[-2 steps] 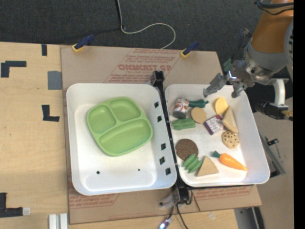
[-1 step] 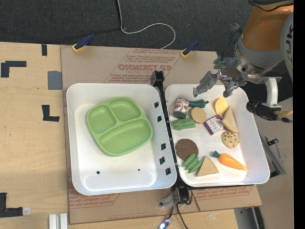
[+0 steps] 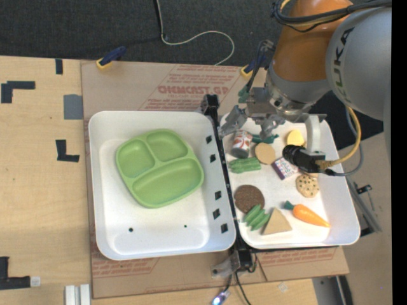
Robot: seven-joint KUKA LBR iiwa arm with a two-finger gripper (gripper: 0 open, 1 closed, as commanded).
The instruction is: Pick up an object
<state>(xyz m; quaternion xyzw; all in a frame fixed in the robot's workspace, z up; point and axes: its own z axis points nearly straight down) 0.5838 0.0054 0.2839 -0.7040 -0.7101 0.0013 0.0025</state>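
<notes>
One green plate (image 3: 159, 168), one carrot (image 3: 310, 215), two bins (image 3: 108, 234)

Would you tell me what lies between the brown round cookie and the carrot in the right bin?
In the camera view, a tan wedge-shaped piece lies between the brown cookie and the carrot, beside some green beans.

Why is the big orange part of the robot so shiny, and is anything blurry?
In the camera view, overhead light leaves a white glare spot on the arm's orange band; the green divided plate and toy carrot look sharp, while the gripper is slightly soft among shadowed parts.
</notes>
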